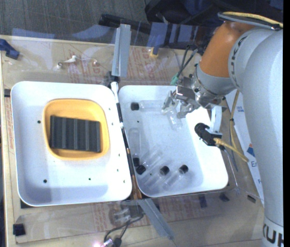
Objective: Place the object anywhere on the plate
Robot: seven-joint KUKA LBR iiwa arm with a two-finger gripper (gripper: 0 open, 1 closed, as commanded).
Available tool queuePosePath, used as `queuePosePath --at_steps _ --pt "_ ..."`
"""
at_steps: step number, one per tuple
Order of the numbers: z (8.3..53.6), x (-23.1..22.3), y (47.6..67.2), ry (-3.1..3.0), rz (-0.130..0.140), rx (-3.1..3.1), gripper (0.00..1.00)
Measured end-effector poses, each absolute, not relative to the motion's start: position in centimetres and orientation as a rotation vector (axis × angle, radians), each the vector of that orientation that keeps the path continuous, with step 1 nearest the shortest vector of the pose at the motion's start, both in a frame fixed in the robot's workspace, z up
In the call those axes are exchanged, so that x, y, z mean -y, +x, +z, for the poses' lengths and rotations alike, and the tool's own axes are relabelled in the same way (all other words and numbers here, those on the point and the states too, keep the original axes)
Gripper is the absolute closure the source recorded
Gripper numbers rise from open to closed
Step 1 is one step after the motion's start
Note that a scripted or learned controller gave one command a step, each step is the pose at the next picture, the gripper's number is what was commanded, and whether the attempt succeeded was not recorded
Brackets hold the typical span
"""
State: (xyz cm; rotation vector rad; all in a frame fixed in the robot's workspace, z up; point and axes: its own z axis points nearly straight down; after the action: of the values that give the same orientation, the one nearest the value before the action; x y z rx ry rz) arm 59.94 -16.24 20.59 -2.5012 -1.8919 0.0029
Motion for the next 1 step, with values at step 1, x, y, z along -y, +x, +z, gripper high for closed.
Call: queuePosePath --at_steps 1 --pt "21.79 8.77 60.31 -2.31 0.007 2.12 1.0"
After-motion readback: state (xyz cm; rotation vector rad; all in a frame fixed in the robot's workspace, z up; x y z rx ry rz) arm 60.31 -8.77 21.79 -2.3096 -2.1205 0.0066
